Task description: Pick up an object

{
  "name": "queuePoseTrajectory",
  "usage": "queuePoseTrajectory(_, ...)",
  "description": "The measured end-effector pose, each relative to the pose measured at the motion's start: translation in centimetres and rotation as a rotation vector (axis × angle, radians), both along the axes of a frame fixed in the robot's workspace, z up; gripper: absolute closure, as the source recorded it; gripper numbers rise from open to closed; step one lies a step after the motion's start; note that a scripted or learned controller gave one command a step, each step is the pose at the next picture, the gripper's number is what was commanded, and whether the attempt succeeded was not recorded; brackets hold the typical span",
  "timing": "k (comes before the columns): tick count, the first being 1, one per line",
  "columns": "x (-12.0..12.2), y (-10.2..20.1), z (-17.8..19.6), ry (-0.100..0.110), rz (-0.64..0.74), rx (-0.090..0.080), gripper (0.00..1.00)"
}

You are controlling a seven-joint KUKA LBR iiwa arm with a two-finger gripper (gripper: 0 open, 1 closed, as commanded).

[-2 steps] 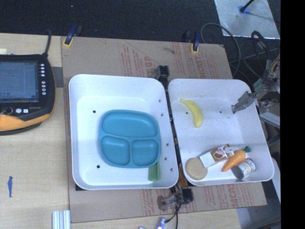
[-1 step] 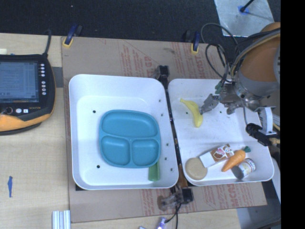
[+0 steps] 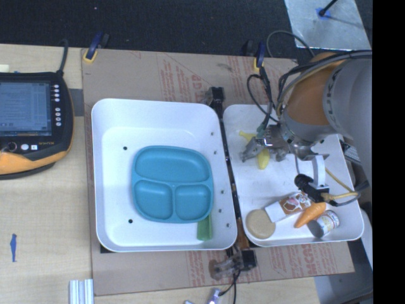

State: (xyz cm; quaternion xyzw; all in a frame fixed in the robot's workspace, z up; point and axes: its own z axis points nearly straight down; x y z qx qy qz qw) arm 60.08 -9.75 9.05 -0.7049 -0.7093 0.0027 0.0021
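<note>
My gripper (image 3: 255, 148) is low in the upper left part of the right bin (image 3: 278, 176), reaching in from the right. A yellow object (image 3: 262, 159) lies right against it on its lower side, and a small yellow tip (image 3: 245, 135) shows just above it. Whether the yellow object is held cannot be told from this angle. Along the front of the same bin lie a tan round disc (image 3: 260, 224), a white tube with a brown label (image 3: 290, 204), an orange carrot (image 3: 310, 214) and a small silver can (image 3: 324, 224).
The left bin (image 3: 111, 170) holds a blue divided plate (image 3: 171, 183) and a green piece (image 3: 204, 229) at its front right corner. A teach pendant (image 3: 31, 122) sits off the bench's left side. The arm's bulk covers the right bin's upper right.
</note>
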Motion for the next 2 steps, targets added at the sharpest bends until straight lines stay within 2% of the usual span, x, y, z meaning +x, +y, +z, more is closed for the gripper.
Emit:
queuePoseTrajectory(1, 0.1, -0.1, 1.1, 0.000, 0.002, -0.001, 1.00)
queuePoseTrajectory(2, -3.7, 7.8, 10.2, -0.004, 0.001, 0.000, 1.00)
